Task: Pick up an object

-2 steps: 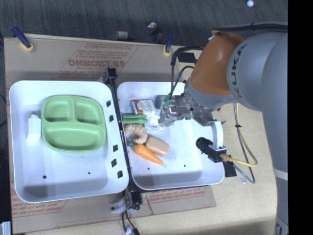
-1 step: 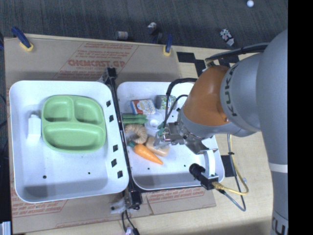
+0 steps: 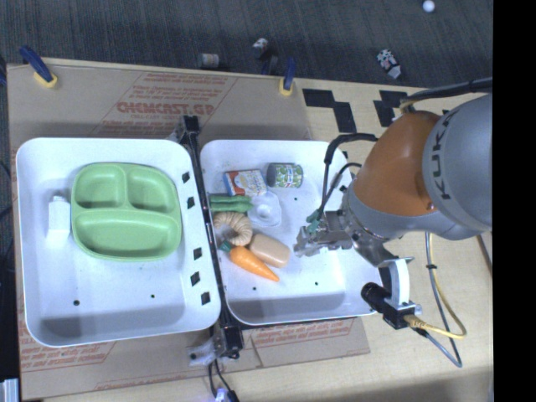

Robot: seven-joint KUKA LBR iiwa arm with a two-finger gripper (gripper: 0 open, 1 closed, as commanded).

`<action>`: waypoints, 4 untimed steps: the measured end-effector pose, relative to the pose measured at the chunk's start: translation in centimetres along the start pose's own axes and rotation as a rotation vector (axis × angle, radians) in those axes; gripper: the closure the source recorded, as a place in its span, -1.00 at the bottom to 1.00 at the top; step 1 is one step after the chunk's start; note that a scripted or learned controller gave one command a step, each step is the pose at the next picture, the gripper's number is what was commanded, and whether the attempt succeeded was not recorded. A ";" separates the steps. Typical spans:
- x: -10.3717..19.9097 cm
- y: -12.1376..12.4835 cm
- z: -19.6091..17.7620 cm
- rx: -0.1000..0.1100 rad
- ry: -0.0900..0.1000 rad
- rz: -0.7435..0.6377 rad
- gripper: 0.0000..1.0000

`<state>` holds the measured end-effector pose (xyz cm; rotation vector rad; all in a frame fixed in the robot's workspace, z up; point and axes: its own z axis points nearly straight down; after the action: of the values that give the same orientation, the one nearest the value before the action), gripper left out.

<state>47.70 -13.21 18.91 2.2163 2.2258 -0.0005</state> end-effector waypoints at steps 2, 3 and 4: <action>-6.8 -0.1 9.7 0.003 0.002 -0.003 1.00; -8.0 0.1 -7.4 -0.004 -0.003 -0.002 1.00; -0.8 0.0 -2.0 0.002 0.001 -0.003 1.00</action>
<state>47.69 -13.98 20.94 2.2142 2.2309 -0.0012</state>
